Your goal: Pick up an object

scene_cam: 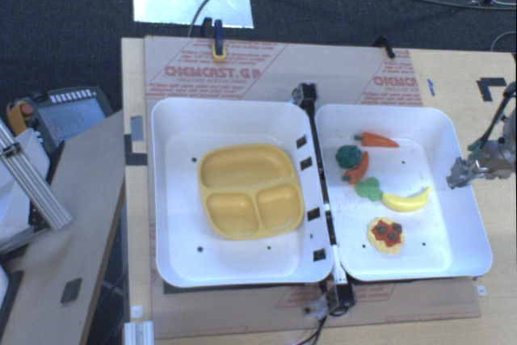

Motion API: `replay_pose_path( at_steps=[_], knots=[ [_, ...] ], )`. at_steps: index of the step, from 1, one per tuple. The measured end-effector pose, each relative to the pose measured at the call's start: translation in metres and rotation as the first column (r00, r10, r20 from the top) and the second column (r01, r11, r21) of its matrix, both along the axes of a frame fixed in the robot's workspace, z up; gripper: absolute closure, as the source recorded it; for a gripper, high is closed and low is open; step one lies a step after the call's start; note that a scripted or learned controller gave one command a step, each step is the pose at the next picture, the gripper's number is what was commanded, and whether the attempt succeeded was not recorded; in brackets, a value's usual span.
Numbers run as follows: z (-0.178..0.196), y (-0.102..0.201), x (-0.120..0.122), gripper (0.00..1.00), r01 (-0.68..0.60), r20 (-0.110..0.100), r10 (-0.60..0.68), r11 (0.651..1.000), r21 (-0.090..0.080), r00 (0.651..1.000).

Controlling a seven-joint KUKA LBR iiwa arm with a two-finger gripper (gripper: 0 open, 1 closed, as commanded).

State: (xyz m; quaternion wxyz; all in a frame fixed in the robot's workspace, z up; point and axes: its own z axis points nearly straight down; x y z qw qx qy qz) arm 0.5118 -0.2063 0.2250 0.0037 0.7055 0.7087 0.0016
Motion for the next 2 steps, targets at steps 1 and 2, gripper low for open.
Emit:
replay_pose_path(
  at_steps=[1,2],
  knots=[
    [0.009,0.050,0.012,1.00,-0.005,-0.003,0.005,1.000,0.004,1.000],
    [0.000,0.109,0.021,1.00,-0.006,-0.005,0.006,1.000,0.006,1.000]
  ],
)
